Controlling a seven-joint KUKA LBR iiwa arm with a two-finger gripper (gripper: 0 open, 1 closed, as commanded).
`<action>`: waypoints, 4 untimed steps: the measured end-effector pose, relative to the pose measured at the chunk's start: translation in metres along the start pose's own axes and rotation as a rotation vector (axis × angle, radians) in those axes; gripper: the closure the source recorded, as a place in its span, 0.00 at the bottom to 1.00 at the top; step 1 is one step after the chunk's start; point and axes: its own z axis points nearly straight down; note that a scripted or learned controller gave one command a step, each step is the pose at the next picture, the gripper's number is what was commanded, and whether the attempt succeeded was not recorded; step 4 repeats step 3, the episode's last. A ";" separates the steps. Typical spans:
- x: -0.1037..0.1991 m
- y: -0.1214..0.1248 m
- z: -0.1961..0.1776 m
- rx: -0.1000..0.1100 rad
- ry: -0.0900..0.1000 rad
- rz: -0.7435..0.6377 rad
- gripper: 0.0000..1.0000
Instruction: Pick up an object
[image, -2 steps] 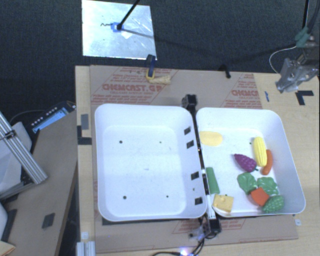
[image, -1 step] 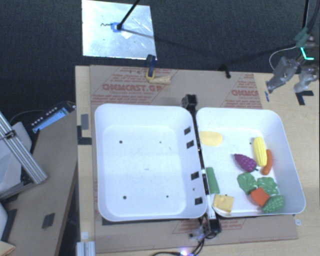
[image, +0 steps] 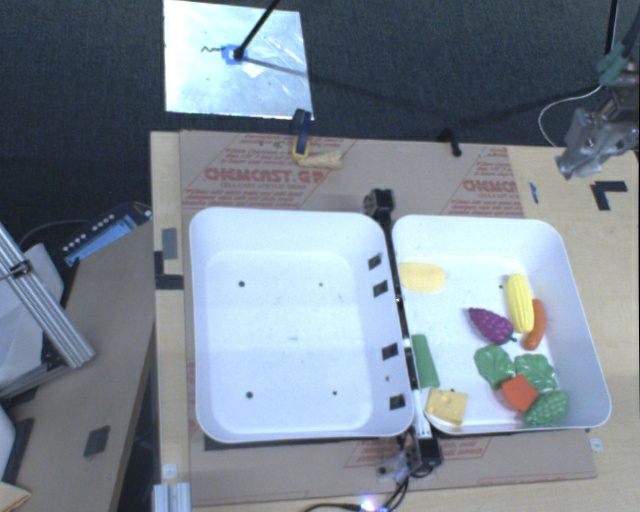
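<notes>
The right bin (image: 570, 262) holds several toy foods. A pale yellow oval (image: 422, 277) lies near its left wall. A yellow corn cob (image: 519, 302) sits by an orange carrot (image: 536, 325) and a purple piece (image: 490, 323). Green pieces (image: 493, 362) and a red-orange block (image: 519, 393) cluster at the front right. A green stick (image: 425, 360) and a yellow wedge (image: 447, 406) lie at the front left. My gripper (image: 598, 140) hangs beyond the bin's far right corner, well above and apart from the objects.
The left bin (image: 205, 300) stands beside the right one, joined by black clips (image: 378, 262) along the shared wall. A shiny sheet (image: 236, 60) lies at the back. An aluminium frame (image: 45, 310) stands at the left. Cables run near the gripper.
</notes>
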 end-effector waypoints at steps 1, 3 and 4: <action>0.000 0.000 0.001 0.000 0.000 0.000 0.00; 0.000 0.001 -0.011 -0.003 0.000 -0.005 0.00; 0.000 0.001 -0.011 -0.003 0.000 -0.005 0.00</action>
